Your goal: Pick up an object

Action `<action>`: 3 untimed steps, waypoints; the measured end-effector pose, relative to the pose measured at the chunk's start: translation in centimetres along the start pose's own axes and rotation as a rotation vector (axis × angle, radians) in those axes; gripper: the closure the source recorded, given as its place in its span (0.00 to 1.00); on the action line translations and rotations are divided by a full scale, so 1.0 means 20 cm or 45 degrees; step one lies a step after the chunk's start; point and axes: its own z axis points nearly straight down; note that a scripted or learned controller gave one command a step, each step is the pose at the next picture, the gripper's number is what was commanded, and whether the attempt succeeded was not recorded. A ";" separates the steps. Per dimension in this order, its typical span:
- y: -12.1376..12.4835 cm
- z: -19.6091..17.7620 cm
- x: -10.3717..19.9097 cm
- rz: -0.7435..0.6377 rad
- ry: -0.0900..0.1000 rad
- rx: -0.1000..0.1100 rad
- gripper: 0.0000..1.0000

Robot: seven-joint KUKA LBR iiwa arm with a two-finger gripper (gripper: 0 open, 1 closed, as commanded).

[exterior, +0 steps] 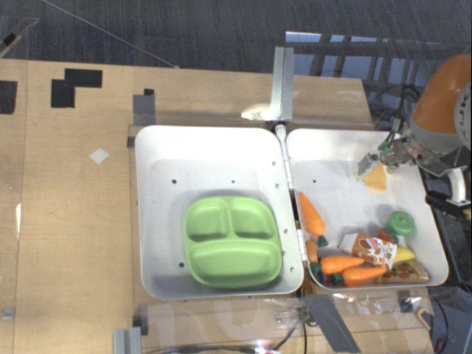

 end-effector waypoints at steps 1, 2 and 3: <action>-0.01 0.07 0.00 -0.045 0.001 0.012 0.00; 0.01 0.00 0.01 -0.048 -0.002 0.000 1.00; 0.19 -0.27 -0.05 -0.225 0.003 0.013 1.00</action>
